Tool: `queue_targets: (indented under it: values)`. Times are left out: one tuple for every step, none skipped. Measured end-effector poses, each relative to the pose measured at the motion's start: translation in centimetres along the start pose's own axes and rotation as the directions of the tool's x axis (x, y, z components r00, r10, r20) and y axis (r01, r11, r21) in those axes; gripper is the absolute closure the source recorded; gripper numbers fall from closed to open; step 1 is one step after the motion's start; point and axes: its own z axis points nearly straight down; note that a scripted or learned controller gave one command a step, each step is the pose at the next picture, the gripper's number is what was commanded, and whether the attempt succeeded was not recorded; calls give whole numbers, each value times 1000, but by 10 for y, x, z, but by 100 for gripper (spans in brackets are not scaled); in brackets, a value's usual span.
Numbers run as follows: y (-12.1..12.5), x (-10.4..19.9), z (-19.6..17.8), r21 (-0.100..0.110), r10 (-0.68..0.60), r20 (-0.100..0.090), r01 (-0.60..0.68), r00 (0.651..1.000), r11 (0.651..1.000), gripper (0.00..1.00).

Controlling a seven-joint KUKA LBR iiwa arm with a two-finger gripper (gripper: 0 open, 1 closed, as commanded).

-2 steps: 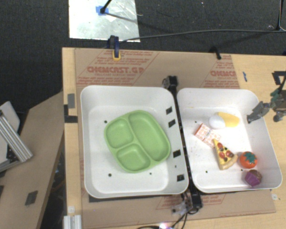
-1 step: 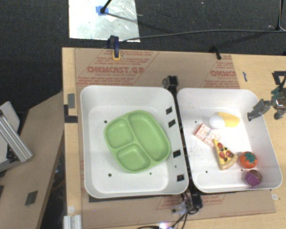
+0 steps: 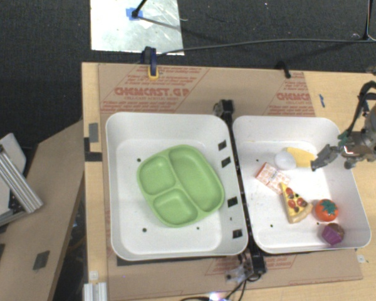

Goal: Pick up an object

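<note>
**Gripper beside the banana, right bin**

Here you see the gripper (image 3: 326,157) low over the right bin (image 3: 348,187), its dark finger reaching leftward; whether it is spread or pressed together cannot be told. The yellow banana (image 3: 299,155) lies just left of the tip, long axis running left-right, with the white egg (image 3: 285,160) beyond it. Pizza slice (image 3: 294,202), tomato (image 3: 326,210) and purple fruit (image 3: 333,233) lie below the gripper, toward the near wall.

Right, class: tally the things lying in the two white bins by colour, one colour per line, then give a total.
Green: 1, the divided plate
Yellow: 2, the banana and the pizza slice
White: 1, the egg
Red and white: 1, the packet
Orange: 1, the tomato-like toy
Purple: 1, the purple toy
Total: 7
</note>
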Motion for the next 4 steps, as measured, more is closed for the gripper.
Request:
queue_targets:
  values:
    - [1,4,63,1,0,0,0,1000,1000,0]
    - [1,6,104,-1,0,0,0,1000,1000,0]
    - [3,5,91,-7,0,3,0,1000,1000,100]
    - [1,2,47,-9,-1,3,1,1000,1000,100]
